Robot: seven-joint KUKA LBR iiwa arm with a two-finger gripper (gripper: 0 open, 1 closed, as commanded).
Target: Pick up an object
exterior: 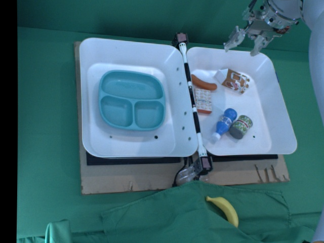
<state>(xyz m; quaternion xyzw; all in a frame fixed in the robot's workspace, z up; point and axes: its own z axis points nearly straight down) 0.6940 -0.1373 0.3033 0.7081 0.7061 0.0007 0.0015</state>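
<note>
The gripper [246, 42] hangs over the far edge of the right bin [283, 130], its two fingers spread apart with nothing between them. In that bin lie a sausage [203, 82], a small carton [236, 80], a printed box [203, 99], a blue-capped bottle [223, 124] and a can [241, 126]. The left bin [96, 52] carries a teal divided plate [132, 99].

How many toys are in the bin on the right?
5: a sausage and a box by the left wall, a carton near the back, and a bottle beside a can in front.
</note>
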